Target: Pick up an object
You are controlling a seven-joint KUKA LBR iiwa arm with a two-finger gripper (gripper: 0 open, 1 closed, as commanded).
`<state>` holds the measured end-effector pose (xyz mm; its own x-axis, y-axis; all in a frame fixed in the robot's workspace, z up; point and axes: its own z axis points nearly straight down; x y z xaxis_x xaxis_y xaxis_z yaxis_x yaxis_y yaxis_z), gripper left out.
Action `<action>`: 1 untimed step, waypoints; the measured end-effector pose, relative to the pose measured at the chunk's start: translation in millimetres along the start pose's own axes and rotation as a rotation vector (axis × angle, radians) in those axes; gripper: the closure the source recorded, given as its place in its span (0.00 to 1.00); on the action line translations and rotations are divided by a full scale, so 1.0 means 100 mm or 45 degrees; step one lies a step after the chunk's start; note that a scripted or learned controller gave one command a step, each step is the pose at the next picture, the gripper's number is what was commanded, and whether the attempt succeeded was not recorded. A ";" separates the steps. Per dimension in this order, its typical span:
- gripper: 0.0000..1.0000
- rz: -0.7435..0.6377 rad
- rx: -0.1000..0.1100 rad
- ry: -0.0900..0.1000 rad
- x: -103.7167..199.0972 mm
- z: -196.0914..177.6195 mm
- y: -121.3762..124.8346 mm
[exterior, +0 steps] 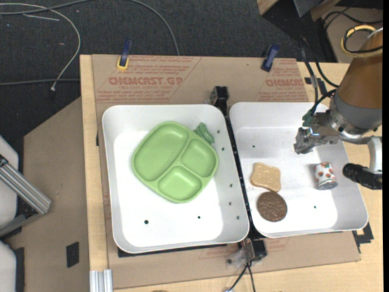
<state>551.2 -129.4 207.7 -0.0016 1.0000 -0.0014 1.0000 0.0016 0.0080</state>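
In the right bin (267, 117) lie a tan slice of toast (266, 176), a round brown cookie (271, 206) just below it, and a small white can with red spots (326, 176) near the right wall. My gripper (304, 143) hangs over the right bin's upper part, above and to the right of the toast and to the upper left of the can. Nothing shows between its fingers. The left bin (121, 163) holds a green divided plate (175, 161) with a small green piece (205, 132) at its upper right edge.
Blue clamps (125, 53) (270, 58) pin the cardboard base at the back. A black bracket (219, 95) sits between the bins at the top. Cables run across the dark floor behind the bench.
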 end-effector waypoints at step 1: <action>1.00 0.000 0.002 0.000 0.00 -0.46 0.02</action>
<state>552.7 -129.5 253.6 -0.0013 1.0000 -0.0015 1.0000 0.0013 0.0068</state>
